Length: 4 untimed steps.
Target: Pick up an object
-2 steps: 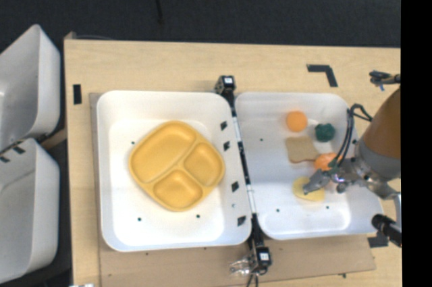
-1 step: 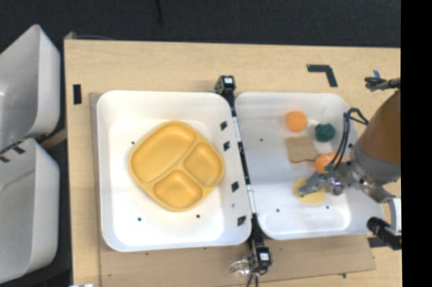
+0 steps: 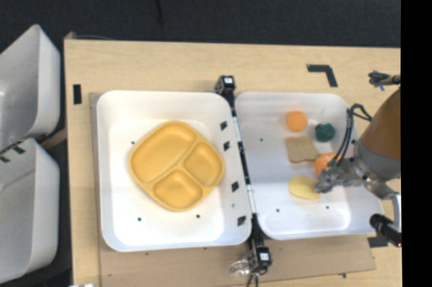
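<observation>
A pale yellow, smooth, flattened oval object (image 3: 303, 188) lies on the floor of the right bin (image 3: 270, 118), toward its near side. The gripper (image 3: 325, 183) is low over the bin, just beside the oval's right end; whether it touches the oval, and whether it is open or closed, cannot be told from this view. Just behind the gripper sits a small orange piece (image 3: 322, 161), partly hidden by it. Beside that lies a flat tan square piece (image 3: 299, 149), matte like cardboard or bread. Farther back are a round orange ball (image 3: 295, 121) and a dark green lumpy item (image 3: 325, 132). The left bin (image 3: 108, 211) holds a glossy yellow plastic tray (image 3: 176, 165) with three compartments and rounded corners. Both bins are shallow, white and smooth, resting on a light wood-grain desk (image 3: 169, 66). No readable writing shows.
</observation>
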Each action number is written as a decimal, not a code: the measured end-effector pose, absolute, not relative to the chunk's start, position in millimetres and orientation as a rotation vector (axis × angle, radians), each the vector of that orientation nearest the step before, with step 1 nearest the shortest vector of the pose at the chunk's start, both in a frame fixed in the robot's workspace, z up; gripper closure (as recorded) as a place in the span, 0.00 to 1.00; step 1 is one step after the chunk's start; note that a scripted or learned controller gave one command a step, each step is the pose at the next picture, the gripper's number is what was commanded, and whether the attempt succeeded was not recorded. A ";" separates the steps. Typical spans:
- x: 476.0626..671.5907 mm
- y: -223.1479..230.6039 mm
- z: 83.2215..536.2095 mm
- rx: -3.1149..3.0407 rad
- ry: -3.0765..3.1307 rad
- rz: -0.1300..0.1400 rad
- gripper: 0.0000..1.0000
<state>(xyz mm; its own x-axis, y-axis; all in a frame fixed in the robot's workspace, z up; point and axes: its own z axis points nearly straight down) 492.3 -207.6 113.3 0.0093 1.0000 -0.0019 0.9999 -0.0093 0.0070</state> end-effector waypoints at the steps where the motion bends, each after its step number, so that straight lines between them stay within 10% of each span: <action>1: 498.0 -211.2 176.8 2.212 2.219 0.005 1.00; 4: 517.4 -158.6 240.3 2.210 2.230 0.004 1.00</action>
<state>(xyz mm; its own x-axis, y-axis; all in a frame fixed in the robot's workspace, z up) 517.4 -158.6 240.3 -0.0090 1.0000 0.0003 1.0000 0.0090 0.0037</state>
